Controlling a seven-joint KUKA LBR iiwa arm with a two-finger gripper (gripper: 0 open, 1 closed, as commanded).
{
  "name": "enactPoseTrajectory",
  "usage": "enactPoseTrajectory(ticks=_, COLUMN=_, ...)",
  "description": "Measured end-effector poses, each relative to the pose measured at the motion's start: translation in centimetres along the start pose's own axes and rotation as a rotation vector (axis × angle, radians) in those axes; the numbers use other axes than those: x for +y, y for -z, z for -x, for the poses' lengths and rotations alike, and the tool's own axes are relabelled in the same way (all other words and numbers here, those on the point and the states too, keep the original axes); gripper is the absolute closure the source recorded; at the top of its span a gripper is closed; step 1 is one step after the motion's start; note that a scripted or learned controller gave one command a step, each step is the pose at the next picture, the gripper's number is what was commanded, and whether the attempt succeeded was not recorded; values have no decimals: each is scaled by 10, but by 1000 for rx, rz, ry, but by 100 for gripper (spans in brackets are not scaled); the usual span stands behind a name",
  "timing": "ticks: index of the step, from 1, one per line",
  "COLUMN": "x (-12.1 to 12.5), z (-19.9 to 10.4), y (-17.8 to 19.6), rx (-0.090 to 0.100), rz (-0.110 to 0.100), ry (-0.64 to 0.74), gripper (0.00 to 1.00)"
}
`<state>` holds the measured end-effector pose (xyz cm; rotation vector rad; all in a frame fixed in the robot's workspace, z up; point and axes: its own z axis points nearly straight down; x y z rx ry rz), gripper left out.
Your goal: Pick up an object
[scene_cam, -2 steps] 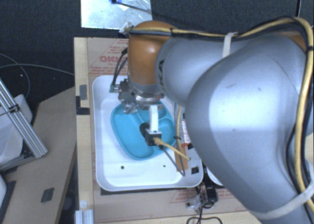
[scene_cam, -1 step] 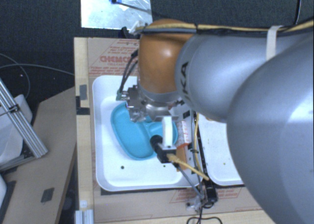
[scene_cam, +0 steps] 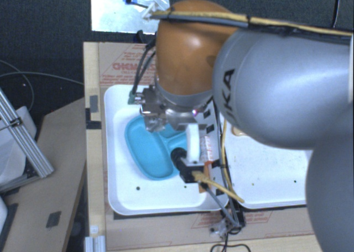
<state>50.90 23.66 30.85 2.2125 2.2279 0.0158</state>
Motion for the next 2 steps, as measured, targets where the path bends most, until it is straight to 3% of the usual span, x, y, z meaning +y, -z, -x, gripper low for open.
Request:
enactPoseTrajectory(ticks=1, x=45, z=4, y=-75, rx=-8, rz=-10, ry=-8, gripper=100)
enactPoseTrajectory(ticks=2, x=-26, z=2, y=-41, rx=-5, rz=-11, ry=-2, gripper=100)
